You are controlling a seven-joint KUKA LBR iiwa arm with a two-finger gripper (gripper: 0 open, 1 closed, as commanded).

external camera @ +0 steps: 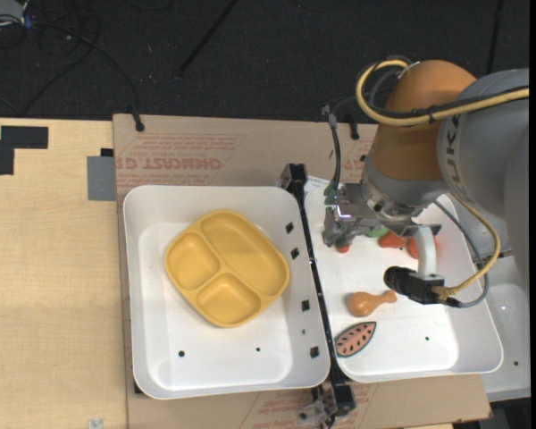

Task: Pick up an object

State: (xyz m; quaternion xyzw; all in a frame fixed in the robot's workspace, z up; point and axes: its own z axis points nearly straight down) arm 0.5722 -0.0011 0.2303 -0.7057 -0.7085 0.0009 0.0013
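**Tool low in the right bin, grasp not confirmed**

Step in hand: the approach-and-grasp part of the pick, judged from the pose. The arm (429, 123) reaches in from 3 o'clock, and the tool (338, 231) sits low over the 10 o'clock corner of the right bin (429, 351), close to the divider.

Tool state: you cannot tell from this angle how far open it is, and you see nothing held in it. Log it as no grasp confirmed.

Candidates:
- A small red piece (343, 248) lies just at the tool's 5 o'clock side, touching or nearly so.
- An orange-red piece (390, 239) lies at the tool's 3 o'clock, partly under the wrist.
- A tan drumstick toy (368, 303) lies near the bin's middle.
- A striped slice (355, 339) lies at the bin's 7 o'clock, near the divider.

The left bin (161, 356) on the counter (45, 284) holds only a yellow divided plate (226, 266), well away from the tool.

Next move, as a judgement: the small red piece looks like the likely target. You need it centred under the tool before closing, then a straight lift clear of the divider. The piece is small, so watch for an empty closure.
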